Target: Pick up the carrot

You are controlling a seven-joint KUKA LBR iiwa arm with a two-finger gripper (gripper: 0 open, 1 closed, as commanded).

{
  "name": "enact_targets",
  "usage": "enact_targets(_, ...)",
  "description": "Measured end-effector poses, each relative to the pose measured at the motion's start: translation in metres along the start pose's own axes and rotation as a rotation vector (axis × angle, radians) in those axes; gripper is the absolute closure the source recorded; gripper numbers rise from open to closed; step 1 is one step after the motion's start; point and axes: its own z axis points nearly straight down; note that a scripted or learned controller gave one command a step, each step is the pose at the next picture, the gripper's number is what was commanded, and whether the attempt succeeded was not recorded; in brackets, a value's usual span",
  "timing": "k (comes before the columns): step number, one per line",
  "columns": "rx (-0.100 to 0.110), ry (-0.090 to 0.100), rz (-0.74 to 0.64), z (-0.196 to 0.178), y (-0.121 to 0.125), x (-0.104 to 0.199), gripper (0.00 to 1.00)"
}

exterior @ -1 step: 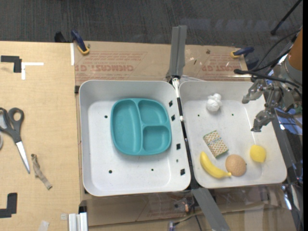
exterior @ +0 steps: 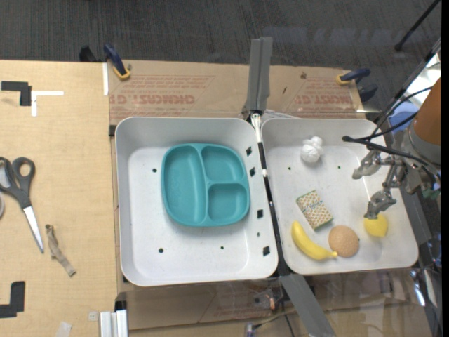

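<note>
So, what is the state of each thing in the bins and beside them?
Teal divided plate: flat, right way up, left bin.
Banana: unpeeled, lying in right bin.
Brown egg-shaped object: resting against the banana.
Patterned block: lying flat.
White crumpled object: loose, apart from others.
Small yellow object: on bin floor.
Gripper: just above yellow object.
Scissors: shut, on bench.

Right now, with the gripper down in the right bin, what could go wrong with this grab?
1. The gripper sits just over a yellow piece that looks more like a lemon than a carrot, so it may take the wrong thing.
2. That piece lies close to the right bin's outer wall, which the gripper could bump.
3. The brown ball and banana lie nearby and might get nudged.
</note>
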Motion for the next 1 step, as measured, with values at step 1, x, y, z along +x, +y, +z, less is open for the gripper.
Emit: enact_targets(1,0.001,-0.010,0.061,0.0610,0.0361,0.0319,0.00)
